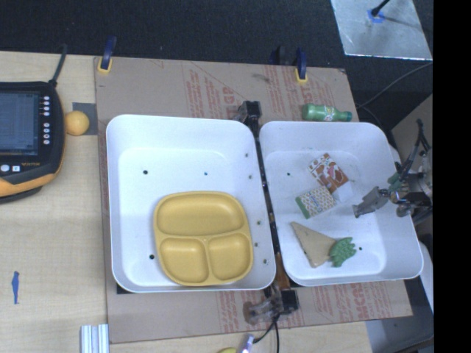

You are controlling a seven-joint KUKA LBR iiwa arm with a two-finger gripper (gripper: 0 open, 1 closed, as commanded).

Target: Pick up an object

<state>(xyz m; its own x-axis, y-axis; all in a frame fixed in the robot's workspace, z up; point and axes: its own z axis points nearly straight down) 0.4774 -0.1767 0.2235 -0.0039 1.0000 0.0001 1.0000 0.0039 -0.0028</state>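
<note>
While the gripper reaches into the right bin from that bin's right wall, whether it is released or clenched cannot be told, and nothing shows in its grasp. Just left of it lie a green patterned packet and a red-and-white packet; nearer the front wall rest a tan wedge and a green toy touching it. Beyond the bin's left wall, the left bin bears a yellow divided plate.

Right bin: packets and wedge crowd the left half.
</note>
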